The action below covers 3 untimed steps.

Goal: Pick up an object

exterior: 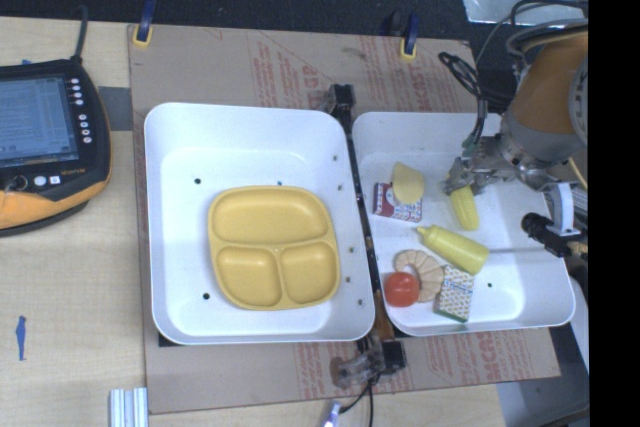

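Right bin (530,313), contents: toy corn cob (463,208), yellow cheese wedge (407,181), small red-and-white carton (397,202), yellow squeeze bottle (453,248) lying on its side, shrimp-like piece (419,268), red tomato (401,289), small printed box (455,295).

Left bin (170,215), contents: yellow divided plate (272,246), lying flat near the centre.

Gripper (470,173): hanging over the upper part of the right bin, just above and beside the corn cob's upper end, with nothing visibly between the fingers; opening too dark and cluttered to judge.

Likeliest target, judging by nearness: the corn cob, lying free on the bin floor between cheese wedge and bin centre, apart from the bottle below it.

Advice for the step in hand: centring over the cob's middle rather than its tip; setting the fingers across the narrow width, not along the length; descending straight, keeping clear of the cheese wedge and carton on the left; closing only once low enough to straddle the cob; lifting slowly, watching for rolling.

Outside the bins: tablet-style pendant (45,140) resting on the bench at far left.
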Each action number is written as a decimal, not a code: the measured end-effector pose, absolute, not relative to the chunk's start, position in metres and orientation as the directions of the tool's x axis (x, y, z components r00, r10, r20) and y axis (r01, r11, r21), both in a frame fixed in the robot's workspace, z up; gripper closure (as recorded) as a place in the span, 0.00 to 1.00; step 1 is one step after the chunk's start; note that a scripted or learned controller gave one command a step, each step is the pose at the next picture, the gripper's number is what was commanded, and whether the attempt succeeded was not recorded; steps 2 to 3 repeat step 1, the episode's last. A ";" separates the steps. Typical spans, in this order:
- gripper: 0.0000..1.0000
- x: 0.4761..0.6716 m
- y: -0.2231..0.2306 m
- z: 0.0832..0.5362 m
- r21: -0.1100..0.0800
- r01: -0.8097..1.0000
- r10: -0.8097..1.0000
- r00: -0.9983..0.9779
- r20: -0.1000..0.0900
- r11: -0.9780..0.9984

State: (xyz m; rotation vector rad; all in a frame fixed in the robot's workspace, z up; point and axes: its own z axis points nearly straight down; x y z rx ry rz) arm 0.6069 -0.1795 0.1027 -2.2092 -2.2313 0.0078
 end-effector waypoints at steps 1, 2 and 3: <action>1.00 0.646 -0.104 0.157 -0.001 1.000 1.000 -0.006 0.001 0.006; 1.00 0.646 -0.104 0.157 -0.001 1.000 1.000 -0.006 0.001 0.006; 1.00 0.646 -0.104 0.157 -0.001 1.000 1.000 -0.006 0.001 0.006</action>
